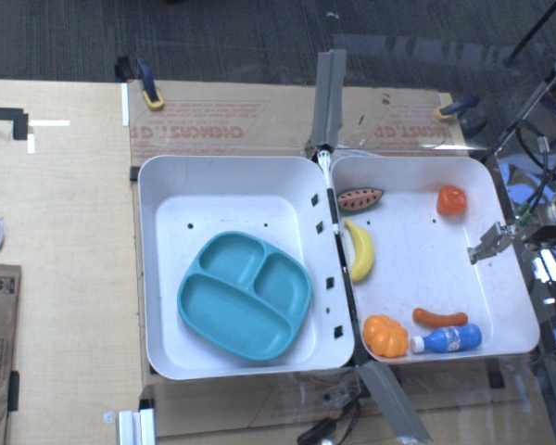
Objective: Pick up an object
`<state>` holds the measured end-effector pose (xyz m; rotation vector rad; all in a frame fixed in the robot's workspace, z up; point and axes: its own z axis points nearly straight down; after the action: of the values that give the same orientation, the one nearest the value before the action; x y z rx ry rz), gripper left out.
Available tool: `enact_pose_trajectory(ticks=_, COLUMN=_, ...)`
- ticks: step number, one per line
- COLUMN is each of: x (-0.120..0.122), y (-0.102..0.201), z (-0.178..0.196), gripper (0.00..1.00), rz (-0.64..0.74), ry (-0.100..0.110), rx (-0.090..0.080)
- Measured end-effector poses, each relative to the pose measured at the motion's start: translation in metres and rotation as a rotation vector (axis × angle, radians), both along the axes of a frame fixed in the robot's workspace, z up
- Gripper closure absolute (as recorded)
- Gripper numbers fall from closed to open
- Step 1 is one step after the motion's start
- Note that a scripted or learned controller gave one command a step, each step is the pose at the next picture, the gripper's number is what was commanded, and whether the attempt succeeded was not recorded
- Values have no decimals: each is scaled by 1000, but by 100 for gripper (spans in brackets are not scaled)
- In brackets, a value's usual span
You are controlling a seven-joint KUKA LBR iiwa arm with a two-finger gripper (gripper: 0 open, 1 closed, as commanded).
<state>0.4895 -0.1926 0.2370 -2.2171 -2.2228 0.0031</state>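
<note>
Fingers (486,246) of the gripper sit at the right bin's (417,167) right wall, low over its rim, and whether they are spread or pressed together cannot be told at this size; nothing shows between them. No object is off the floor of the bin, so the step in hand looks like the approach: a target has yet to be reached.

Candidates all lie in the right bin. Nearest the fingers is the red ball (451,200), toward the far right corner and apart from everything else. Along the near wall lie a sausage (439,318), a bottle (448,339) just beside it, and an orange fruit (385,336) touching the bottle's cap end. A banana (360,250) rests against the divider side, with a striped slice (360,198) just beyond it.

My judgement is that the red ball is the easiest pick, standing free with room on both sides. The next move calls for travelling inward from the wall, centring above one item, then descending with the fingers apart. The near-wall cluster risks nudging a neighbour.

In the left bin (224,168) lies a blue divided plate (245,295). Both bins rest on a cardboard-covered surface (232,119).
</note>
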Motion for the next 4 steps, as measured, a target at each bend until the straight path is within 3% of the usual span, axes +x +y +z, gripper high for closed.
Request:
enact_pose_trajectory(ticks=1, x=15, y=25, z=48, gripper=0, rz=-72, ry=-1, rx=-1)
enact_pose_trajectory(ticks=2, x=-13, y=31, z=-146, gripper=0, rz=-116, ry=-1, rx=0)
enact_pose_trajectory(ticks=3, x=1, y=74, z=-146, gripper=0, rz=4, ry=-1, rx=0)
enact_pose_trajectory(ticks=4, x=26, y=109, z=-46, gripper=0, rz=-62, ry=-1, rx=-1)
